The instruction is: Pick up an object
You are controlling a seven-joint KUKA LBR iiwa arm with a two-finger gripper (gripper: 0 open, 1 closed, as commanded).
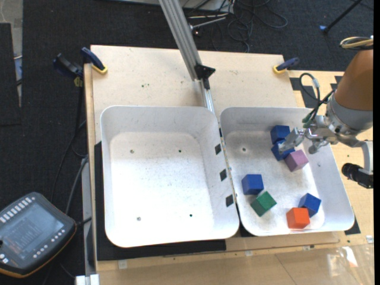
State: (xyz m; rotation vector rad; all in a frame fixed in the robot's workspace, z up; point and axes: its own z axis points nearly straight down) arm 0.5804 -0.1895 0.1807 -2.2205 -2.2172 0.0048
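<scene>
Now the end effector sits low in the right bin, among a cluster of blocks, with nothing lifted yet.

Taking the purple block as the landmark: the end effector is just above and left of it, its tip pressed in among two dark blue blocks that lie just up-left of the purple one. Whether it is clenched on one of them or released I cannot tell; the tip is too small and cluttered. Farther below-left of the purple block lie a blue cube and a green cube; below it, another blue cube and an orange cube. Judging by this, the reach is done, while a secure grasp and the lift remain.
</scene>
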